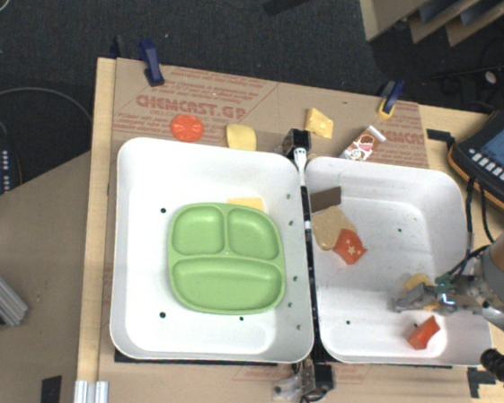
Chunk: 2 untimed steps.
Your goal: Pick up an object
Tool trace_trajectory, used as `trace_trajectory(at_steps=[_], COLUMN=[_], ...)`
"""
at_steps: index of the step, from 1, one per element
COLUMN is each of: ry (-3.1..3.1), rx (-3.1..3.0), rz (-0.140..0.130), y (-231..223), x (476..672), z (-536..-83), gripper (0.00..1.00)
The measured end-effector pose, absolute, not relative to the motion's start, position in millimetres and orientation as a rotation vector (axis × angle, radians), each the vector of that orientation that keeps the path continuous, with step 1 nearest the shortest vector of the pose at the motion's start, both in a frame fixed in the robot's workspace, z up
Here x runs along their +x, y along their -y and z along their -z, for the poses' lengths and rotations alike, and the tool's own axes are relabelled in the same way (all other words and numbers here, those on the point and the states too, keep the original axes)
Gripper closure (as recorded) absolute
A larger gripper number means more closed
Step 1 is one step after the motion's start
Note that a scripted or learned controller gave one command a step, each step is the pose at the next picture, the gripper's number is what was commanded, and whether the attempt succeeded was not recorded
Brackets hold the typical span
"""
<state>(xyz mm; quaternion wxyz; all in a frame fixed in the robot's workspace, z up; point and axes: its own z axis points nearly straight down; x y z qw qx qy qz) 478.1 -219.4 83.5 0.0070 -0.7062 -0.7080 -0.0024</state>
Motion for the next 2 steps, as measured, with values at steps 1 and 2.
trace_trajectory(at_steps=[1, 2], ry=[2.236, 2.221], rx=[-2.219, -2.210], rz=[0.008, 0.011], y=[205, 219], x=[583.3, 524.4], z=[-85, -85], gripper=[0.00, 0.00])
